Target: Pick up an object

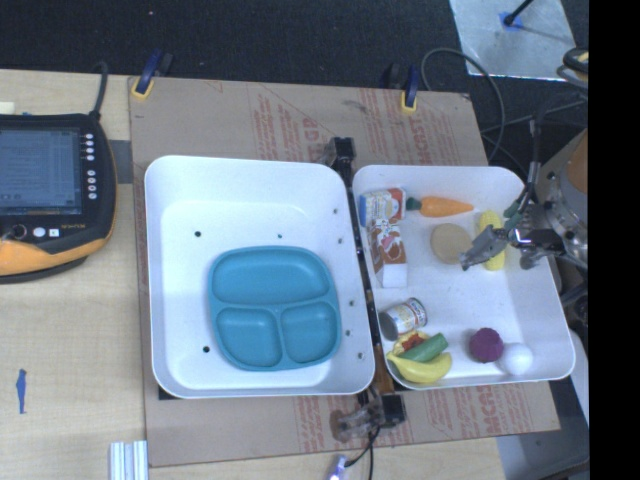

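Reaching in from the right, the arm's gripper (487, 250) hangs over the right bin (540, 308), low above its upper right part. Its dark fingers point left and down, their tips just beside a tan round object (449, 242) and overlapping a yellow object (493, 230) that lies under them. Whether the claw is released or clenched cannot be told: the fingers blur together against the yellow object, and nothing is clearly seen between them.

Right bin contents, top to bottom:
- orange carrot (444, 207) near the back wall, lying sideways
- red-and-white carton (385, 233) along the left wall, lying flat
- tan round object and yellow object mid-bin, near each other
- small tin can (404, 317) on its side, just below the carton
- banana (421, 369) at the front left, with a green item (428, 349) resting on it
- purple ball (486, 344) and white ball (518, 358) at the front right, just beside each other

Left bin (180, 268) holds a blue divided plate (273, 306), lying flat, toward the front.

Both bins sit side by side on a cardboard sheet (250, 118). A pendant with a screen (50, 193) rests on the bench at far left, well apart from the bins.
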`<action>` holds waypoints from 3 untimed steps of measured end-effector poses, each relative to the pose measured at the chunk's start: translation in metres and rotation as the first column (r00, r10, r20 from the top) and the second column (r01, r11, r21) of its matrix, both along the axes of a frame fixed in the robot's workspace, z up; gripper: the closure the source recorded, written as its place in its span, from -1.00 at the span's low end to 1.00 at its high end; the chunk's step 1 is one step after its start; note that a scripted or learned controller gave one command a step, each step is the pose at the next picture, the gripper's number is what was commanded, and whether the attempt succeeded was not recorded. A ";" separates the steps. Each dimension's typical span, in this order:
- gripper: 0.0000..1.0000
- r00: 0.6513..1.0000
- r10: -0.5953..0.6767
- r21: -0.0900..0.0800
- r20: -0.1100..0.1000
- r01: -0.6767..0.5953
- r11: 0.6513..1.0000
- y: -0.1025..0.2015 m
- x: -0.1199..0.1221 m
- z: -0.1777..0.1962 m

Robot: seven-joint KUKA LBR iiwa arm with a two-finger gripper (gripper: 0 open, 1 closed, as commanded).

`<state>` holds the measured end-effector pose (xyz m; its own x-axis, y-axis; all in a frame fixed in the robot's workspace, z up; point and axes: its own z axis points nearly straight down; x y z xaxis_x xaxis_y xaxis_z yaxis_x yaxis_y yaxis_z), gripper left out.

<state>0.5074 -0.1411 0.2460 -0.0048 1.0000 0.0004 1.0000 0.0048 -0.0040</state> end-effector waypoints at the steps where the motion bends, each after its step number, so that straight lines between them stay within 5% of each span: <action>1: -1.00 1.000 0.001 0.000 -0.001 -0.001 1.000 -0.019 -0.028 -0.097; 2: -1.00 1.000 0.001 0.000 -0.001 -0.001 1.000 -0.039 -0.032 -0.155; 3: -1.00 1.000 -0.001 0.000 0.002 0.001 1.000 -0.071 0.027 -0.154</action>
